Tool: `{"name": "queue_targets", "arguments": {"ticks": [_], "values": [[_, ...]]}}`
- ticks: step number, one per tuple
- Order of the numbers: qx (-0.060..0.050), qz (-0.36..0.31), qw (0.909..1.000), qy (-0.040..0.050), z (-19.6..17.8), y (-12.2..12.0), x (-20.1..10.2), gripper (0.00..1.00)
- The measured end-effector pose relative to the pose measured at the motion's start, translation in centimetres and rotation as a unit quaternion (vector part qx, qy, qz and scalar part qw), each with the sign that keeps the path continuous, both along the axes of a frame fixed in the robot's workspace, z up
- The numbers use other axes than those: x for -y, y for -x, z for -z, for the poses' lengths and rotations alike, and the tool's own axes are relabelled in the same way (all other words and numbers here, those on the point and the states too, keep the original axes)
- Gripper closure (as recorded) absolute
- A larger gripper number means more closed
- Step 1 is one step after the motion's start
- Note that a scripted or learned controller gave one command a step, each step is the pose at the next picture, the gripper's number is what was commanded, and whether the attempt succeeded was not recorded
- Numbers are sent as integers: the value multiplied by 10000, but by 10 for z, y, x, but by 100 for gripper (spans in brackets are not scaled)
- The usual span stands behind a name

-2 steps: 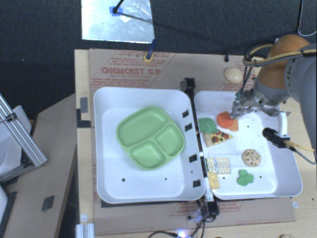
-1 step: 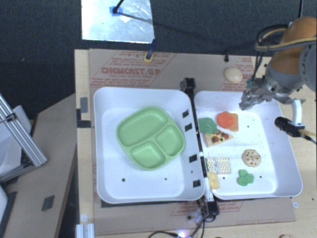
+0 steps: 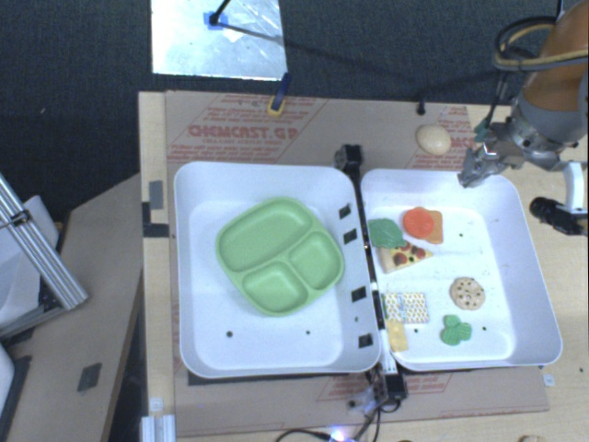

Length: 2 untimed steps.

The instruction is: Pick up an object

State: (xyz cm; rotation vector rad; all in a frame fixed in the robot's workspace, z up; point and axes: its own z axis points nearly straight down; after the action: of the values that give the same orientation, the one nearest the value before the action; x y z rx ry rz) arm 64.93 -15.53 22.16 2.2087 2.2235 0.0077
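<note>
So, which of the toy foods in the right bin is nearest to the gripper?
The orange tomato slice, at the far end of the food cluster, is closest to the gripper; the cookie lies farther toward the front.

1. Two white bins are seen side by side on a bench; the right bin [image 3: 515, 274] serves as landmark.
2. In the left bin [image 3: 198, 210], a green divided plate [image 3: 279, 255] is laid.
3. Inside the right bin, a pizza slice [image 3: 403, 255], an orange piece [image 3: 422, 223], a cookie [image 3: 467, 293], a cracker [image 3: 406, 307] and a green piece [image 3: 456, 331] are scattered.
4. Above the right bin's far rim, the gripper [image 3: 476, 170] is held.
5. Beyond that rim, a beige egg [image 3: 433, 139] is placed.
</note>
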Motion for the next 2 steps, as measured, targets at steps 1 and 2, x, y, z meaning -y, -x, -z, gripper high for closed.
{"name": "queue_targets", "arguments": {"ticks": [1,2], "values": [[-33,-11,10000,-15,-11,32,-47,100],[-46,-14,10000,-21,-16,64,-97,100]]}}
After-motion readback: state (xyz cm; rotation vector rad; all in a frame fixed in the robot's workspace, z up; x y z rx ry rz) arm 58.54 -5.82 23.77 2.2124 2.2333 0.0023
